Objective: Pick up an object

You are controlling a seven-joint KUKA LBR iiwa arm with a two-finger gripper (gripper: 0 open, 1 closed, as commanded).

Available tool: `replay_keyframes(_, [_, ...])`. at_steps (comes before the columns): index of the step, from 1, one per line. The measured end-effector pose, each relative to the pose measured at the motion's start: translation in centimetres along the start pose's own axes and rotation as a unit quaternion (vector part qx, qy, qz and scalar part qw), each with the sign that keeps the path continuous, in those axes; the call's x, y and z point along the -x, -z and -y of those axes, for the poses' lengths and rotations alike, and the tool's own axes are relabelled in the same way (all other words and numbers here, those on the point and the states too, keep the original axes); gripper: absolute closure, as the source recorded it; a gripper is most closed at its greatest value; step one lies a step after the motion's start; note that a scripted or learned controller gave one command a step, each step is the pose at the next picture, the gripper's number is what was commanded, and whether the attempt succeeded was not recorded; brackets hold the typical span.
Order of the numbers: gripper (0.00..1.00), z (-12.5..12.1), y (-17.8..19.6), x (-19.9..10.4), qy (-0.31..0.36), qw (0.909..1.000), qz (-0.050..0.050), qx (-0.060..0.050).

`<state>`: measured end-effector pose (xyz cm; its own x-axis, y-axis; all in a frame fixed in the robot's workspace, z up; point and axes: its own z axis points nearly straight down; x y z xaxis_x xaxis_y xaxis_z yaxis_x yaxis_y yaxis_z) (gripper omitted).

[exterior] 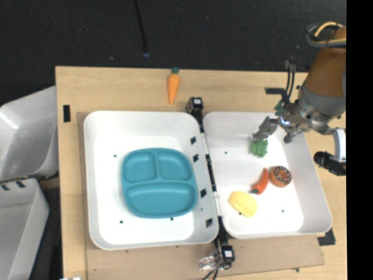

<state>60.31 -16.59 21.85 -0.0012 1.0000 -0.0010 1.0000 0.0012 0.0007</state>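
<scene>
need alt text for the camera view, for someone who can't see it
A grey robot arm reaches from the right, its gripper just above a green toy in the right bin, which also holds a yellow, a red and a brown toy. The left bin holds a blue divided plate.

place: probably a robotics lab | evidence: wooden bench (pixel 116 89), two white bins (pixel 105 226), dark backdrop

One fixed camera here, perched high above the desk (pixel 128 86) and tilted down at a slant, far enough back to take in both white bins (pixel 93 174) side by side, with the arm (pixel 323 83) entering from the frame's right.
</scene>
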Motion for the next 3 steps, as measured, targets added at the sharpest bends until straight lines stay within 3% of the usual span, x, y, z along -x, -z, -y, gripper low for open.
replay_keyframes(2, [0.0, 0.4, -11.2, 0.9, -0.001, 1.0, 0.0, -0.001])
replay_keyframes(3, [1.0, 0.3, -9.8, 1.0, -0.002, 1.0, 0.001, 0.002])
